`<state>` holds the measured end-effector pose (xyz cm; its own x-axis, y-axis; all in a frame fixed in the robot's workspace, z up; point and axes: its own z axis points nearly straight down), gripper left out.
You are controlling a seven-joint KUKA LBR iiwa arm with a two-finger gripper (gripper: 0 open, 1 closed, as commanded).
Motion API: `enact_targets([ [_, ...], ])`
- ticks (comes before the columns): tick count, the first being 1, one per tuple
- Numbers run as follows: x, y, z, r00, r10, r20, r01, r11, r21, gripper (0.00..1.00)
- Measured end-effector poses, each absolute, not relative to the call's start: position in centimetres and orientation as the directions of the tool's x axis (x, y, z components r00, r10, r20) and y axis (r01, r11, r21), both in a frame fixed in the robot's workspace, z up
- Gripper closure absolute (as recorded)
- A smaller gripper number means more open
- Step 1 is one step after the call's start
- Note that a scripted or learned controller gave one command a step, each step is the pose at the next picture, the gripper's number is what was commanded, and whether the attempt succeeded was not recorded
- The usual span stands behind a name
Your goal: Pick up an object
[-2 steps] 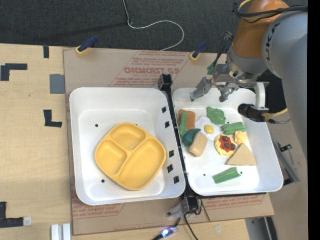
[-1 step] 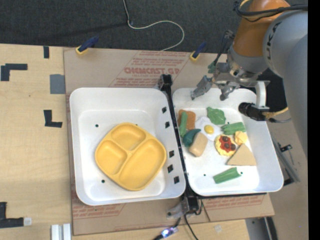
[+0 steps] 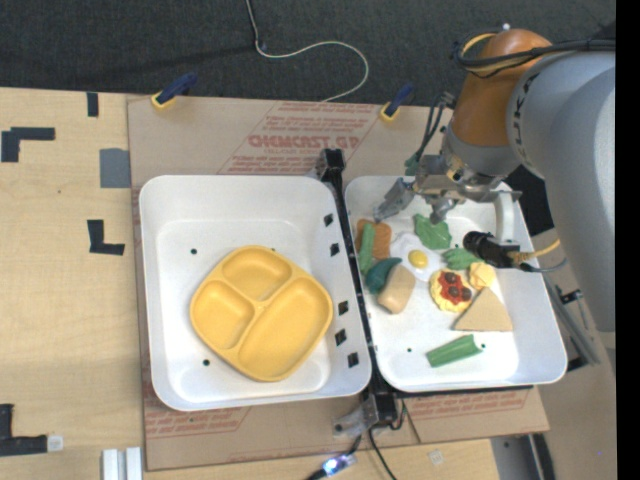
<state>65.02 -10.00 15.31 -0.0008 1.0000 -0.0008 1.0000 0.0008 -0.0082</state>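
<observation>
My gripper (image 3: 415, 206) hangs over the far end of the right bin (image 3: 530, 368), open, with its two fingers spread and nothing between them. Just below it lie toy foods: a green leafy piece (image 3: 433, 233), an orange carrot (image 3: 365, 240), a dark teal piece (image 3: 382, 273) and a beige lump (image 3: 396, 291). Further right are a small yellow piece (image 3: 417, 259), a pizza slice (image 3: 452, 288), a tan wedge (image 3: 486, 312) and a green pod (image 3: 452, 350) near the front.
The left bin (image 3: 165, 218) holds a yellow divided plate (image 3: 262, 311). A raised divider (image 3: 345, 258) with black clips separates the two bins. The arm's orange band (image 3: 490, 93) and grey body fill the upper right. A white cable (image 3: 300, 48) lies behind the bins.
</observation>
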Motion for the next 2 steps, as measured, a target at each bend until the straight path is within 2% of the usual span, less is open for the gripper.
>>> enact_targets([
  [1, 64.2, -10.0, 10.6, -0.001, 1.0, 0.0, 1.0, 0.001, -0.008, 0.0],
  [2, 64.3, -9.8, 8.6, -0.002, 1.0, 0.0, 1.0, 0.002, 0.002, 0.0],
])
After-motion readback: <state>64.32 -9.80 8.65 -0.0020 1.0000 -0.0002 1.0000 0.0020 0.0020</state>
